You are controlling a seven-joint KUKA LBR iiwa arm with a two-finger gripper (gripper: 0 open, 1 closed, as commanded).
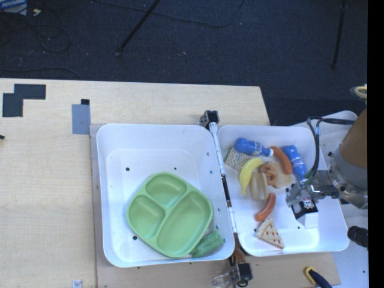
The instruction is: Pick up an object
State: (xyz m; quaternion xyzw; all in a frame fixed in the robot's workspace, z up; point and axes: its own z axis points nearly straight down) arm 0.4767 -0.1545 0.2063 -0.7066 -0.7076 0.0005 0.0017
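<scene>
Arm (pixel 354 161) reaches in from the right; gripper (pixel 298 195) low over right bin (pixel 327 239), beside sausage (pixel 266 206); finger state indeterminate.

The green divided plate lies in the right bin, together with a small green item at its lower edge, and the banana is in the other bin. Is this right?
Not quite. The camera view shows the green divided plate in the left bin, not the right one. The small green item does lie at its lower edge, and the banana is in the other bin, the right bin.
</scene>
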